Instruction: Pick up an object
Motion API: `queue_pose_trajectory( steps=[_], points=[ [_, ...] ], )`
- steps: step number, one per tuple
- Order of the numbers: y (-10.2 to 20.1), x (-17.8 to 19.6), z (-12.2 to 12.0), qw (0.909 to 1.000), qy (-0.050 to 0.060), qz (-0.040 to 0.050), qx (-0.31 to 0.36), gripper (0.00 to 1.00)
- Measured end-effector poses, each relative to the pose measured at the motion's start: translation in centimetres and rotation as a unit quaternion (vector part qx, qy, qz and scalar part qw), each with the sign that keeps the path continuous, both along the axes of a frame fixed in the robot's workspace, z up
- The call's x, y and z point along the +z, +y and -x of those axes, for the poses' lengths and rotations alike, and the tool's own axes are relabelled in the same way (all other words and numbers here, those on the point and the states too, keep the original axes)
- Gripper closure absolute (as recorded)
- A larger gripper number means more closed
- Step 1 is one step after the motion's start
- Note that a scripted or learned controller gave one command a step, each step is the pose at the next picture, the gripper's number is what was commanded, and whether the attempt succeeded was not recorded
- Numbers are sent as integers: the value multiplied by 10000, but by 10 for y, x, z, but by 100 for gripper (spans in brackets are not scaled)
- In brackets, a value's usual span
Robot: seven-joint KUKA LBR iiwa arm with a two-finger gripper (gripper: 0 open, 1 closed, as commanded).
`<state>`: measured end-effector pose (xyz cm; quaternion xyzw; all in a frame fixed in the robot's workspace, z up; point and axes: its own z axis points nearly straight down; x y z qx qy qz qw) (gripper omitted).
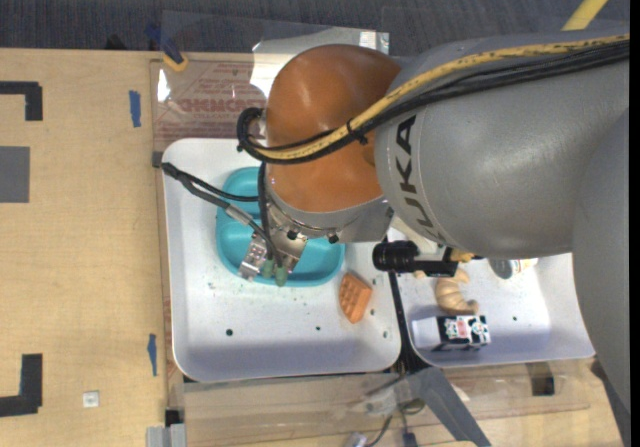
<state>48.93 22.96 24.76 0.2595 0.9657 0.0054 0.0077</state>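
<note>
The claw (268, 263) sits low over the teal dish (300, 257) in the left bin (200, 305); its degree of opening cannot be determined. An orange object (355, 296) lies just beside the dish

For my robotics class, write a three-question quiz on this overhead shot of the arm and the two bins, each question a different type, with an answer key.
1. True or false: the gripper is above the turquoise dish in the left bin.
2. Multiple choice: the orange block lies
A. inside the turquoise dish
B. on the left bin's floor, right of the dish
C. in the right bin
3. Fill in: the small black-and-white box lies in the ____ bin, near its front edge.

Key: 1 true; 2 B; 3 right
</note>
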Motion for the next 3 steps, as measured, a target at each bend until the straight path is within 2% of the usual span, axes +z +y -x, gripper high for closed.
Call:
queue_pose_trajectory(
  steps=[1, 3],
  points=[
    [-5, -51, 6, 9792, 82, 47, 2028, 100],
    [-2, -28, 3, 9793, 10, 23, 2024, 100]
  ],
)
